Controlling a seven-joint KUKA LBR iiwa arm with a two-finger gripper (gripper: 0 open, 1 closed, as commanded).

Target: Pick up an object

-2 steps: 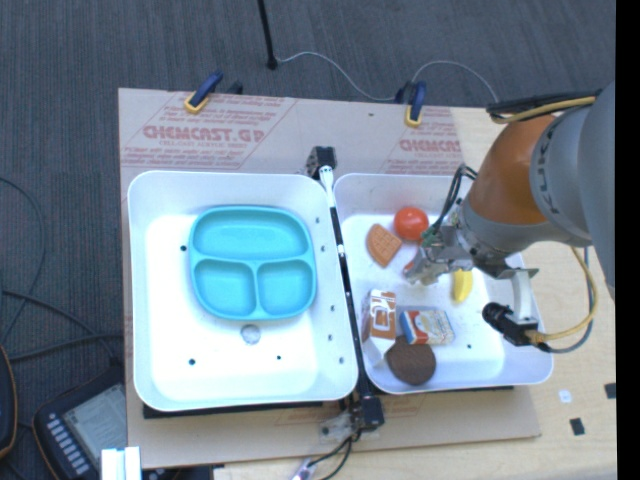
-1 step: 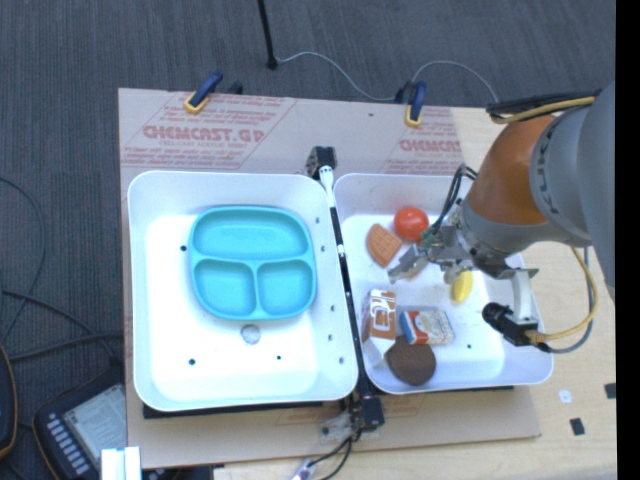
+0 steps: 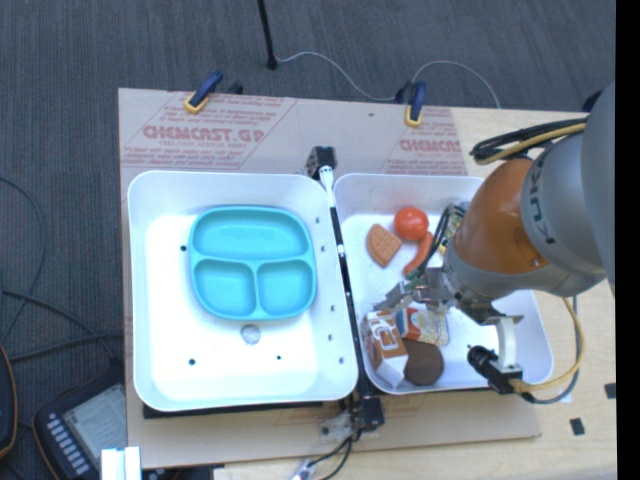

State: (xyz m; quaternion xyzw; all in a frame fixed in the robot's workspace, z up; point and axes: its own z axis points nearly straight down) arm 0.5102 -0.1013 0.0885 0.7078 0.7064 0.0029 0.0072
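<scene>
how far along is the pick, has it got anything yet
Done: the arm has reached into the right bin, and the claw sits low among the items there. In hand: nothing I can confirm; whether it grips anything is hidden. Left: close on one item, perhaps the small carton or the brown round piece, and lift it. The orange ball and blue tray lie untouched.

Blue divided plate [image 3: 252, 263] in the left white bin [image 3: 140, 298]; two clamps [image 3: 204, 90] on the board.
</scene>
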